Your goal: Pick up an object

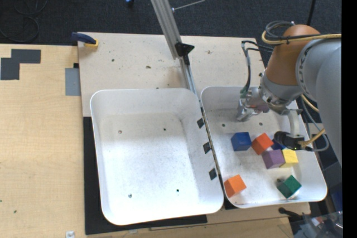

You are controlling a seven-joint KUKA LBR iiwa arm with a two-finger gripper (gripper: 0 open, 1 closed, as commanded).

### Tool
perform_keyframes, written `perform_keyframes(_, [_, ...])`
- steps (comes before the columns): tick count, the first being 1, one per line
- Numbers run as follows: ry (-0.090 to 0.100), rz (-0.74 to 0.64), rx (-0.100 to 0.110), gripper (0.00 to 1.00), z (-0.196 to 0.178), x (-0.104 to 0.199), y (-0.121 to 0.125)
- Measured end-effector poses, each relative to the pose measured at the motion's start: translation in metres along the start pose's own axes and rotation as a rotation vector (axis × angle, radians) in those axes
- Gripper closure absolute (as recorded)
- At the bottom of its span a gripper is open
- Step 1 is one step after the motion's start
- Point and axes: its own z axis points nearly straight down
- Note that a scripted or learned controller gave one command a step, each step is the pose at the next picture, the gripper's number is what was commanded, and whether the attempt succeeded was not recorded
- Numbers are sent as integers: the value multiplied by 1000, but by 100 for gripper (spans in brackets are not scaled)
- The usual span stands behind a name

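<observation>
Camera view, my gripper [244, 114]: it hangs over the far part of the right bin [223, 98], near that bin's back-left corner. Whether it is released or clenched I cannot tell from here. Nothing is visibly in it.

Camera view, nearest target: the blue cube [241, 141] sits on the bin floor just toward the front from my gripper, apart from it, clear of the left wall.

Camera view, cluster: a red-orange cube [261, 144] lies just beside the blue one; a purple cube [273, 158] and a yellow cube [289, 157] touch each other toward the right wall.

Camera view, front edge: an orange cube [235, 184] rests near the front-left corner; a green cube [289, 186] near the front-right corner.

Handling, my judgement: these look like small rigid blocks, light, not fragile, with flat, possibly smooth faces.

Where to hold: I would squeeze the blue cube across two opposite flat sides, since it has open room around it.

Risk: a corner-on grip could twist it loose.
</observation>
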Motion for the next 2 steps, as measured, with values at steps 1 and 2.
perform_keyframes(1, [-2,3,-8,100,-61,-8,-1])
perform_keyframes(2, [-2,1,-8,100,-109,-9,8])
